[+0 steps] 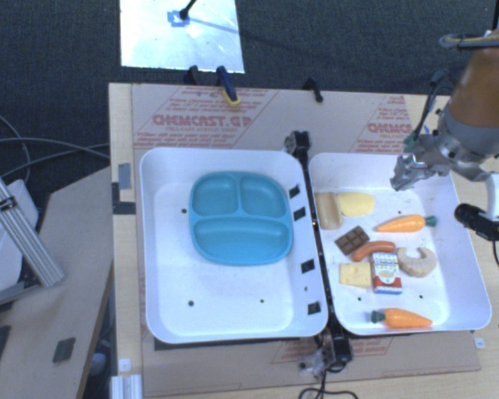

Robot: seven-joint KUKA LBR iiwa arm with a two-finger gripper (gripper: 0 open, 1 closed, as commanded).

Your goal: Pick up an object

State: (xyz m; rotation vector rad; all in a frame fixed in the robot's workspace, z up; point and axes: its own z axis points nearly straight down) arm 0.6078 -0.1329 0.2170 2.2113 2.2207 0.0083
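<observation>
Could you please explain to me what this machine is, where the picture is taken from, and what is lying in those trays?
One camera looks down at a slant on a bench. The grey and orange robot arm reaches in from the right; its gripper hangs above the right bin, with nothing visibly held. That bin holds toy food: two carrots, a sausage, a chocolate piece, cheese, a small carton. The left bin holds a blue divided plate.

Arm (482, 98) cut by right edge; pincer (405, 175) blurred.
</observation>
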